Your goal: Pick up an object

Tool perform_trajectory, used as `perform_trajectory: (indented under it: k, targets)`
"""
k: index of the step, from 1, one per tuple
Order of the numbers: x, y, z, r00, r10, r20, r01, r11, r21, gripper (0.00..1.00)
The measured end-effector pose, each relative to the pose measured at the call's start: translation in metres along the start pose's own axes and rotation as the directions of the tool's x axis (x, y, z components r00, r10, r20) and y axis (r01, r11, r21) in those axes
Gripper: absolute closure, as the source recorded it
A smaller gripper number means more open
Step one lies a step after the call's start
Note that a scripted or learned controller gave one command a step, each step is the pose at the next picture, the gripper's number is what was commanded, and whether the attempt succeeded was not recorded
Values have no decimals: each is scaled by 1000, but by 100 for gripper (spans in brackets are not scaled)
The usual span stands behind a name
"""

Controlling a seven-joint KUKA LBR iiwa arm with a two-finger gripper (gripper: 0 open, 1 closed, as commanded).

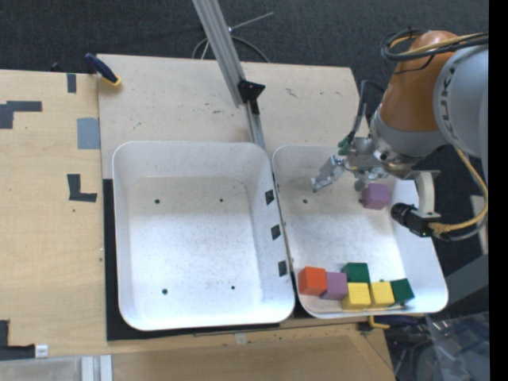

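Note:
My gripper (343, 182) hangs over the back part of the right bin (317, 228), and its fingers stand spread apart, open. The left finger (323, 178) points down and left with nothing at its tip. A light purple block (375, 195) sits right by the right finger, at its outer side; I cannot see it between the two fingers. Along the bin's front edge lie several blocks in a cluster: an orange one (313, 280), a purple one (335, 285), a dark green one (356, 272), two yellow ones (359, 295) and another green one (402, 290).
The left bin (127, 213) stands beside the right one, their rims meeting at the middle. A slanted metal rail (222, 38) runs down from the top to the bins' shared edge. A black cable (421, 221) loops by the wrist at the right bin's right rim.

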State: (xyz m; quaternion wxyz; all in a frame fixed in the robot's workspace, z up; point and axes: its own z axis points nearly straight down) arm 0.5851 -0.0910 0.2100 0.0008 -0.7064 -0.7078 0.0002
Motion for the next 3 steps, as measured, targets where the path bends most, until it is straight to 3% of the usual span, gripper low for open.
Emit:
perform_trajectory:
  k: [1, 2, 3]
  targets:
    - [-67, 30, -39, 1000, 4, 5, -4, 1000, -6, 0]
    - [-50, 16, -194, 1000, -1, 3, 1, 1000, -10, 0]
    - [-62, -9, -90, 1000, 3, 0, -3, 1000, 8, 0]
